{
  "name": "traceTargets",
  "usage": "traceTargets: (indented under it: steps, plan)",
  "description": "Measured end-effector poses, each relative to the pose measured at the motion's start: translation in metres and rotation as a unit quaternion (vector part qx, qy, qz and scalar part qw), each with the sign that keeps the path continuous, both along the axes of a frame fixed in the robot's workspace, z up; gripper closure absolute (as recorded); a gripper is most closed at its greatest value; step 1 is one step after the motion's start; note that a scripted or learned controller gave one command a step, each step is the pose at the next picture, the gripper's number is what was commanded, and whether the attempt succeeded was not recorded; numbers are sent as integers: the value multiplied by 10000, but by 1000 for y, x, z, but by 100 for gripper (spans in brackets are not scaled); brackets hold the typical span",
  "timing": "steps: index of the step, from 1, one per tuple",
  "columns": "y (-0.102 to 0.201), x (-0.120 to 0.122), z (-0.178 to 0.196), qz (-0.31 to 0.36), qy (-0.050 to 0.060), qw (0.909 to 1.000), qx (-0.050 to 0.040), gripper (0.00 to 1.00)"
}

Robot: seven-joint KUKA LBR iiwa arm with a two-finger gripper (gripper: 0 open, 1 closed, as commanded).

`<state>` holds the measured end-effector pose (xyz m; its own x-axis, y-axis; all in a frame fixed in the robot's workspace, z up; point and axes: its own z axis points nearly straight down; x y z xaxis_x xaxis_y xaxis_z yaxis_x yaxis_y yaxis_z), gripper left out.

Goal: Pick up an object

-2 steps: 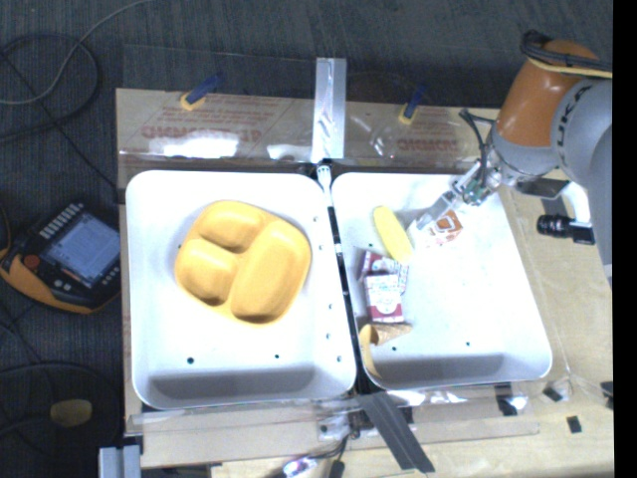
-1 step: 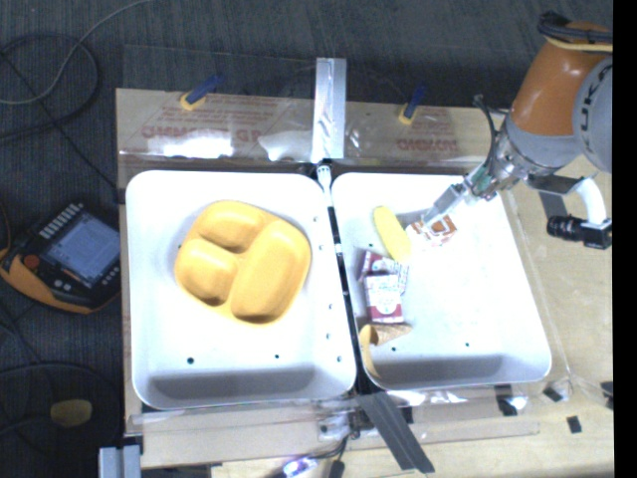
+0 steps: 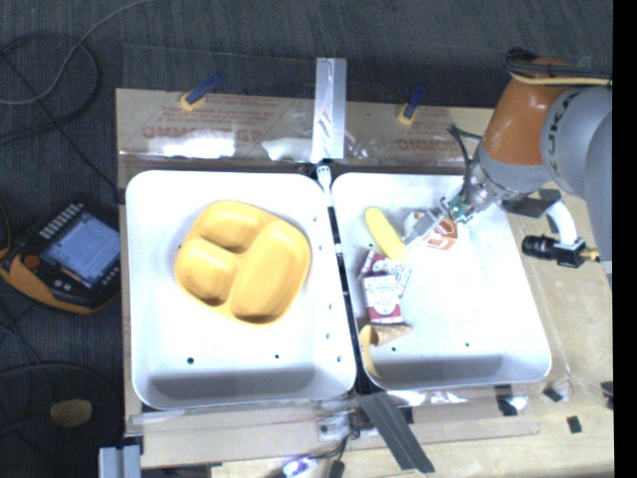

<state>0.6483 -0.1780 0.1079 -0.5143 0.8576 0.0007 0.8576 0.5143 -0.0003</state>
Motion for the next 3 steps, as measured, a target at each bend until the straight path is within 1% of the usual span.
traceTargets:
  steps: [1, 2, 3]
  plan:
    - [2, 0, 5, 7, 20, 10000, 18, 100]
    - [43, 21, 73, -115, 16, 9999, 1, 100]
    - [72, 8, 90, -797, 24, 9968, 1, 100]
